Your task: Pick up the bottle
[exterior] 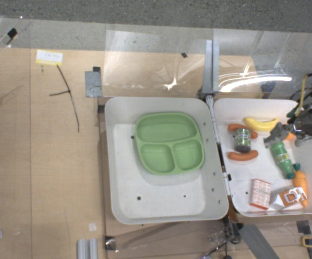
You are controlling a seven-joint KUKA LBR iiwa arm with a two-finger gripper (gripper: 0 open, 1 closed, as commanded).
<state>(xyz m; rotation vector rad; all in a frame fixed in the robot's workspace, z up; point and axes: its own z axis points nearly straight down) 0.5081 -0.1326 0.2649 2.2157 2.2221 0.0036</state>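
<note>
My gripper (279, 135) sits at the right of the frame, over the upper right part of the right bin (237, 196). Its grey fingers reach left and down toward the top end of the bottle (283, 159); whether they are spread or closed I cannot tell, and nothing shows between them.

The bottle lies on its side in the right half of that bin, a green, glossy cylinder slanting from upper left to lower right. A carrot (300, 180) lies just beside its lower end, smooth and orange. Above my fingers a yellow banana (260, 124) curves along the bin's upper part. To the left, two red sausages (243, 155) bracket a small jar (242, 138) with a dark lid. Near the bin's lower edge lie a flat red-and-white packet (260, 193) and a small carton (291, 197).

Room is tight around the bottle, with the carrot below and the bin's right wall close by; the clearest floor is the white patch between bottle and sausages.

The left bin (121, 198) holds a matte green tray (169, 143) with three compartments, with bare white floor below it.
</note>
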